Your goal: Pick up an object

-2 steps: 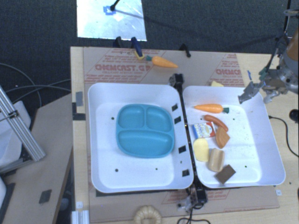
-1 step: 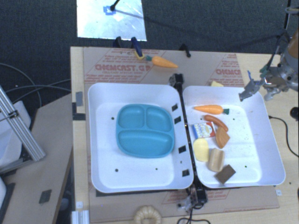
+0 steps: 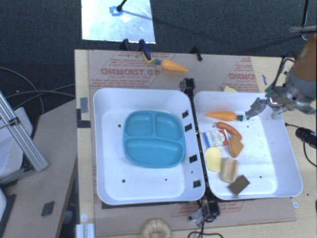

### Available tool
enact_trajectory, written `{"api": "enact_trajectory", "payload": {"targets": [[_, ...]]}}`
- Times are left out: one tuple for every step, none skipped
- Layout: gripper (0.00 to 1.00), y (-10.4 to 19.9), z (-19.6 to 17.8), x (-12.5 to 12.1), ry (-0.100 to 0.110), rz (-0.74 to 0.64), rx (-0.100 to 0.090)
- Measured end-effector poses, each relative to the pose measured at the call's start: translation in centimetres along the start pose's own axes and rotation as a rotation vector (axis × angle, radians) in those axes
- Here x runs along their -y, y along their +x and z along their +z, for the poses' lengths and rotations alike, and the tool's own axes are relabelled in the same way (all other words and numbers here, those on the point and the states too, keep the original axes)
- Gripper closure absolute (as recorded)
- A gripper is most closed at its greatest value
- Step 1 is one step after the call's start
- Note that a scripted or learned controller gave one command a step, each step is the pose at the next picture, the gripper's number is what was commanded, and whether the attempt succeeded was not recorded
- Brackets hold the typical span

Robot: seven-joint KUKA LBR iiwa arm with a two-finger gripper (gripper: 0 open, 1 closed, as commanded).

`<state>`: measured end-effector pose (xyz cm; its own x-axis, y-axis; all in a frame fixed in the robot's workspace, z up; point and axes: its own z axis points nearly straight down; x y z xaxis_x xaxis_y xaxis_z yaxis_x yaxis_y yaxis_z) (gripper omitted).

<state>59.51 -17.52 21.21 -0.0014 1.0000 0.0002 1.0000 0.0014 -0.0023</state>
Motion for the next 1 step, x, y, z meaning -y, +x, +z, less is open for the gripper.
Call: {"api": "enact_trajectory", "payload": {"targets": [[0.0,-0.39,6.2,-0.07,0.0,0.0,0.0]]}}
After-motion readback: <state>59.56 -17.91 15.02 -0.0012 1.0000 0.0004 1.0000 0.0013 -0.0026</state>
